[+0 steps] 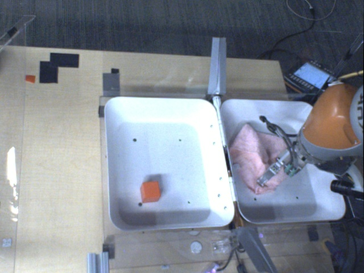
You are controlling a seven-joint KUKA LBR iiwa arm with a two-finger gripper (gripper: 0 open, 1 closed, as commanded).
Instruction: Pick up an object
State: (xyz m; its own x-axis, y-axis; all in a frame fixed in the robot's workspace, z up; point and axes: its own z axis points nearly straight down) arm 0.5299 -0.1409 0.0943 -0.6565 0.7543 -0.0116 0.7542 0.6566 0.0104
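One end effector [268, 177] | down on pink cloth [254, 155] in right bin [284, 208] | finger opening: cannot tell

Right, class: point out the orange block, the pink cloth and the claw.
orange block [151, 191]: camera view, its top face.
pink cloth [250, 155]: camera view, middle of the bundle.
claw [272, 176]: camera view, between the fingertips, over the cloth.
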